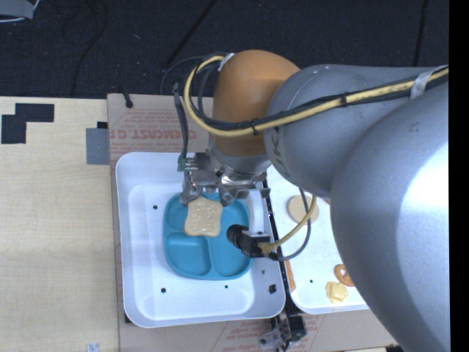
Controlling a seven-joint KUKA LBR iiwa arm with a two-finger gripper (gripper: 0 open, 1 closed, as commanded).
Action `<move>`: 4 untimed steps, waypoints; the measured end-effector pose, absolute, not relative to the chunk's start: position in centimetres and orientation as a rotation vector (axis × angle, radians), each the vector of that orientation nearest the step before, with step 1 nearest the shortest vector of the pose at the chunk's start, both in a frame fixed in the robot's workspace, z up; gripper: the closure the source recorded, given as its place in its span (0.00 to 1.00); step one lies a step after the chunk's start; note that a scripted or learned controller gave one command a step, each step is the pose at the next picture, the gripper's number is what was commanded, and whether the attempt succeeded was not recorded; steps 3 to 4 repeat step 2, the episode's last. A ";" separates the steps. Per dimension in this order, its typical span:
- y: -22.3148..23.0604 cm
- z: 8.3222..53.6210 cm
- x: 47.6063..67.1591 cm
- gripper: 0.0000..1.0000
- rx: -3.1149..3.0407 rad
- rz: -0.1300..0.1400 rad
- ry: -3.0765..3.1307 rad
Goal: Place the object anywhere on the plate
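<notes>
Nearest the camera, the blue plate (205, 251) sits in the left bin (139, 270) on the desk. A flat tan slice — the object (201, 217) — lies over the plate's rear compartments. Directly behind it, the claw (207, 189) stands at the slice's far edge; whether it is spread or pinching the slice cannot be determined. Recommended procedure — release only with the slice fully inside the rim, then withdraw vertically.

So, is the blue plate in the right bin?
No, the blue plate lies in the left bin, with the slice of bread over it.
</notes>
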State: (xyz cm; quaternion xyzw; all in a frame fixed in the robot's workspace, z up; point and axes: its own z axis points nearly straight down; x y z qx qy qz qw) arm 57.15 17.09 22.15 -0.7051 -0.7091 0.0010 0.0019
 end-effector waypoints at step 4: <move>19.5 21.9 58.3 0.00 -2.218 0.006 -2.222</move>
